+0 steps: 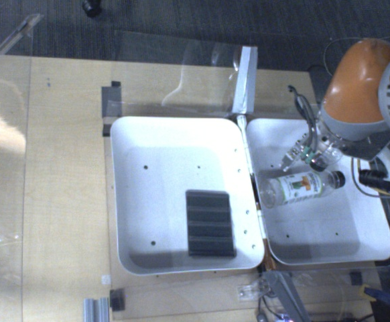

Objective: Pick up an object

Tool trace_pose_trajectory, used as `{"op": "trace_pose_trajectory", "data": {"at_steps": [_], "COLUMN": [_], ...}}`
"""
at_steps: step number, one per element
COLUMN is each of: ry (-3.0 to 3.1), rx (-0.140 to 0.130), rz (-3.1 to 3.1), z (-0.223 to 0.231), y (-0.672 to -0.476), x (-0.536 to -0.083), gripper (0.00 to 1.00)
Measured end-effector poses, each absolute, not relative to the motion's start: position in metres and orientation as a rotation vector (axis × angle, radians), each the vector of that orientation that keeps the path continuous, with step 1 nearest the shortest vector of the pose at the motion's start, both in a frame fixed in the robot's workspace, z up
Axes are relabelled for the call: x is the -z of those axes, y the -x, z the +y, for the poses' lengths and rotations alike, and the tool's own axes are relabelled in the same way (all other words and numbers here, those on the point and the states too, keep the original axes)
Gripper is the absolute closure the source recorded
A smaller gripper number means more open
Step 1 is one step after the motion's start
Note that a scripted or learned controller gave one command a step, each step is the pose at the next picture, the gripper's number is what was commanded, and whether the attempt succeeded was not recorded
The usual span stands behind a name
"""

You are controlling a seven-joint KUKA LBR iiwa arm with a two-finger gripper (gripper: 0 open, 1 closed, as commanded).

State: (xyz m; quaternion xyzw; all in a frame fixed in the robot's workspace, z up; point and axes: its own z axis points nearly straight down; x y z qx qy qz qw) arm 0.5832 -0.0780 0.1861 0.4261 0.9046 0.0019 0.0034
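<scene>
**Pincer low over the right bin, bottle lying beside it**

Pincer of the grey arm with the orange band hangs low in the right shallow white bin; whether it is apart or together I cannot tell. Just below it a clear plastic bottle with a dark cap and a label lies on its side, cap toward the right. A black ribbed rectangular block lies in the left white bin.

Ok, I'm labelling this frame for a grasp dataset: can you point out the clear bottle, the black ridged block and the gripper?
clear bottle [301, 186]: camera view, on its label, mid-body.
black ridged block [210, 223]: camera view, centre of its ridged top.
gripper [302, 154]: camera view, at its tip, just above the bottle.
</scene>
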Motion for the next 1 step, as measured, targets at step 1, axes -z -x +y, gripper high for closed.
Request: {"op": "trace_pose_trajectory", "data": {"at_steps": [1], "ry": [-1.336], "rx": [-0.006], "rz": [2.836], "z": [-0.0781], "y": [-0.5832], "x": [-0.1860], "gripper": [0.00]}}
